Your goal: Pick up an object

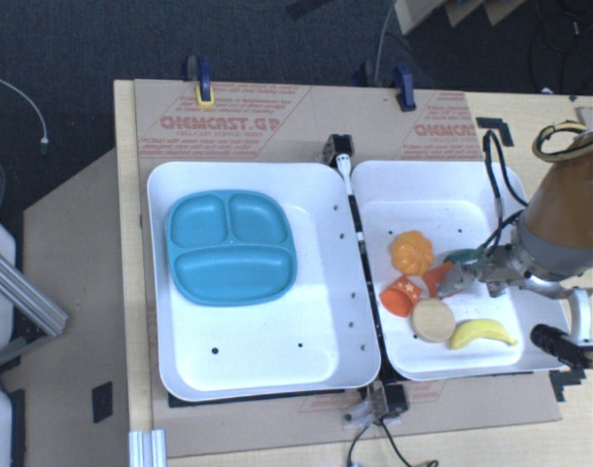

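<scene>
Camera view: two white bins are shown side by side on a bench. A blue tray [232, 247] with three compartments is seen in the left bin [180, 358]. In the right bin [413, 188], an orange pepper [411, 251], a red piece [401, 296], a beige disc [434, 320] and a banana [482, 334] are clustered near the front. The gripper [459, 272] is positioned low among them, just beside the pepper; whether it is open or closed cannot be told.
</scene>
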Action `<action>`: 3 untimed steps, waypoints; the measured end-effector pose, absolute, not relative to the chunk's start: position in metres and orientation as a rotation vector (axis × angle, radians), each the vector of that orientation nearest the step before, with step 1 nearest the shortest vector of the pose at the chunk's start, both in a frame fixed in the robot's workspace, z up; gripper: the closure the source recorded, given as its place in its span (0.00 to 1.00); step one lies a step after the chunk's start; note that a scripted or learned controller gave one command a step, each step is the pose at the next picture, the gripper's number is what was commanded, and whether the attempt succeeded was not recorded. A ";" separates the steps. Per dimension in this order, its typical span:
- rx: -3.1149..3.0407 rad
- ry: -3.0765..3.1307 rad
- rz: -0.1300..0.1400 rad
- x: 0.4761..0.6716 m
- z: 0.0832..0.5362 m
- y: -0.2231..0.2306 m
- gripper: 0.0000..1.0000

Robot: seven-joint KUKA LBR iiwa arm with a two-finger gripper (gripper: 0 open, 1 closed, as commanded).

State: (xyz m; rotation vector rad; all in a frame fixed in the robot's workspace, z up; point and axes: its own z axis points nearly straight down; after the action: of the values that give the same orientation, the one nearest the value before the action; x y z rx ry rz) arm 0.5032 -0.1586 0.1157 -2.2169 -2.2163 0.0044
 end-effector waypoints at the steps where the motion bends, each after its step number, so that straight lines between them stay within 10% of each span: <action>1: -2.224 -2.221 0.000 0.505 0.129 -0.160 1.00; 3: -2.224 -2.230 -0.006 0.509 0.226 -0.145 1.00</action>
State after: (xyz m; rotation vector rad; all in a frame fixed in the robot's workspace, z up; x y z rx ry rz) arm 0.5091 -0.1447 0.2256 -2.2236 -2.2297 -0.0061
